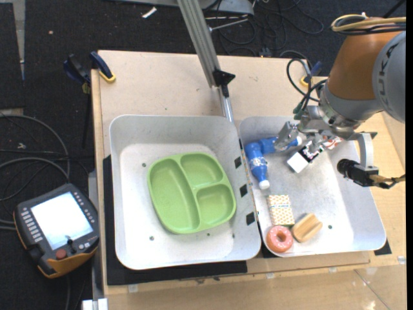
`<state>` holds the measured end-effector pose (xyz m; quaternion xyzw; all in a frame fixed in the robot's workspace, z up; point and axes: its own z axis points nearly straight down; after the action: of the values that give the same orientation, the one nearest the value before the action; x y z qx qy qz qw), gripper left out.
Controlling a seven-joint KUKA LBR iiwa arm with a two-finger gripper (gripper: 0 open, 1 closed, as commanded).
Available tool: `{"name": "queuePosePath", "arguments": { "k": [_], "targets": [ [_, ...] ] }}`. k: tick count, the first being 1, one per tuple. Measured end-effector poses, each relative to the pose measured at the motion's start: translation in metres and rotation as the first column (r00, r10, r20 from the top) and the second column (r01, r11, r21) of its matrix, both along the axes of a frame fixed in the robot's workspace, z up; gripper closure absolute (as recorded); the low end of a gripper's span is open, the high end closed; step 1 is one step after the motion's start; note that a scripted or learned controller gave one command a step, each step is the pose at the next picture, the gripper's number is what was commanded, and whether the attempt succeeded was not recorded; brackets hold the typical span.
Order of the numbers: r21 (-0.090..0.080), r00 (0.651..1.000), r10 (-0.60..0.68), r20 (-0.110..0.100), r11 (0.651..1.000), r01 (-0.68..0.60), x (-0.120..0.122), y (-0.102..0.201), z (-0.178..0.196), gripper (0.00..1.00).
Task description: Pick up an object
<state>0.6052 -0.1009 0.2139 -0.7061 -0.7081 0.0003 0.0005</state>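
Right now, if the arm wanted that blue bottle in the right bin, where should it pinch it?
Probably across the middle of the blue bottle, coming from above. It lies flat, white cap toward the near side, so the round body offers two opposite sides. The bin wall beside it leaves little room.

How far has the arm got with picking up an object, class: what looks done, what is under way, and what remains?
Done: the grey arm's tool has reached the right white bin, sitting at the blue plastic bottle. Under way: any grasp there; whether it grips the bottle cannot be told. Left: lifting something. The pink frosted doughnut, tan bread roll and checkered wafer lie on the bin floor; the green divided plate lies in the left bin.
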Motion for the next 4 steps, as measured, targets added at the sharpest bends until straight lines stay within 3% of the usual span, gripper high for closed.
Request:
{"name": "queuePosePath", "arguments": {
  "k": [1,2,3,4],
  "targets": [
    [0.000,1.000,-0.001,0.001,1.000,0.001,0.000,0.000,0.000,0.00],
    [0.000,1.000,-0.003,-0.003,1.000,0.003,-0.001,0.000,-0.043,0.00],
    [0.000,1.000,-0.004,0.009,1.000,0.004,-0.003,0.003,-0.099,0.00],
    [0.000,1.000,-0.003,0.025,1.000,0.003,0.006,0.003,-0.105,0.00]
  ]
}}
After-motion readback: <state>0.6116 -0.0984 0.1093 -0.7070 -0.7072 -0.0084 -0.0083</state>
